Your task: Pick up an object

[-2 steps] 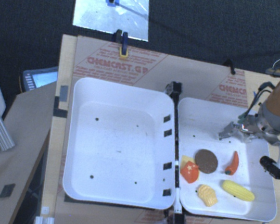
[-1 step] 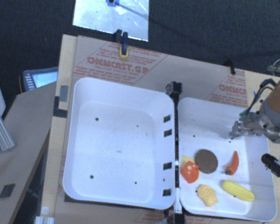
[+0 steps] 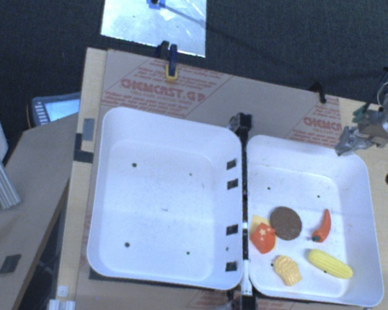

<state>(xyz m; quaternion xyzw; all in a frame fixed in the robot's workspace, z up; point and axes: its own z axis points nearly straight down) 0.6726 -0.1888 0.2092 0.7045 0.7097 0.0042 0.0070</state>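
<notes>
Left bin: nothing in it to pick, and it lies farthest from the fingers.

Right bin: five candidate items, grouped in its near half, all well below and to the left of the fingers. In order: a red-orange piece near the divider, touching or just beside a brown disc; a yellow-orange lumpy piece nearest the front wall; a red chilli, lying roughly upright in view; a yellow corn cob below the chilli. None is lifted; all rest on the bin floor.

Gripper: positioned above the right bin's far rim, near its far-right corner. Whether the fingers are spread or closed cannot be told at this size. Nothing is seen between them.

Risks, by judgement:
- The disc is flat, so the fingers may slide over it and close on nothing.
- The red-orange piece and the disc sit so close that a descent there may catch both or push one aside.
- The corn cob is rounded and may roll out of a pinch.
- A descent from the present position would strike the rim.
</notes>
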